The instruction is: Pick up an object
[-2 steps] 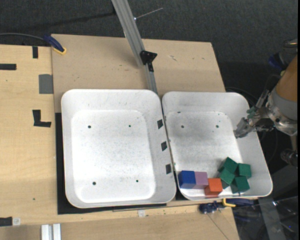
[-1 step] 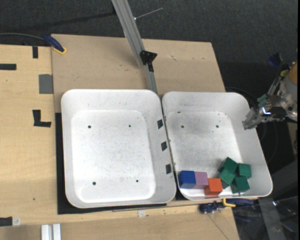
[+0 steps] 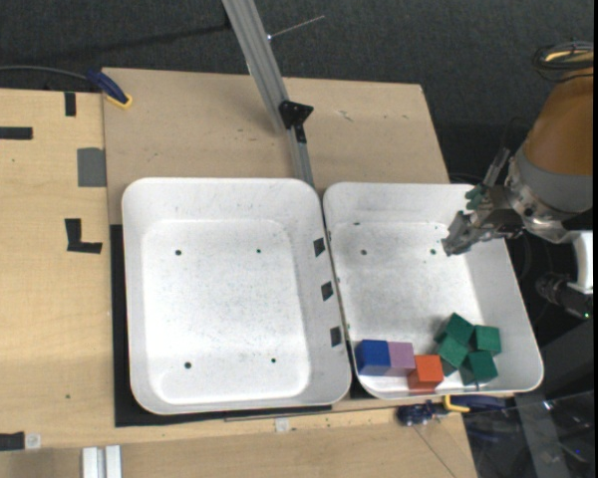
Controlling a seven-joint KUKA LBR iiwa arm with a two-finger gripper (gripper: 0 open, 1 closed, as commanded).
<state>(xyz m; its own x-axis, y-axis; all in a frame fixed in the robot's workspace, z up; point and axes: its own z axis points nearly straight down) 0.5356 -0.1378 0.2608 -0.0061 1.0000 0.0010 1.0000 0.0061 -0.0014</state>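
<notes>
Over on the left, the wooden bench (image 3: 229,118) carries a few black tape marks and a grey patch, and a blue and yellow clamp (image 3: 110,86) sits at its far left corner. Next comes the left bin (image 3: 135,267), a shallow white tray with only dark specks and small holes on its floor. A slanted metal rail (image 3: 264,58) runs down from the far side and ends at a black bracket just above the seam where the two trays meet. Small black clips line that seam.

Now the right bin (image 3: 498,267), and here are the blocks, all bunched in its near right corner. A blue block (image 3: 374,355) is leftmost, a lilac block (image 3: 402,356) touching it, then an orange block (image 3: 428,370) just beside that. To their right, a cluster of green blocks (image 3: 468,347) is stacked loosely against the tray wall.

At the far right, the arm (image 3: 563,147) reaches in, grey with its orange band. The gripper (image 3: 458,242) hangs over the far right part of the right bin, well apart from the blocks, tips pointing down and left. Its fingers look drawn close together with nothing between them, though the dark tips are small and hard to read.
</notes>
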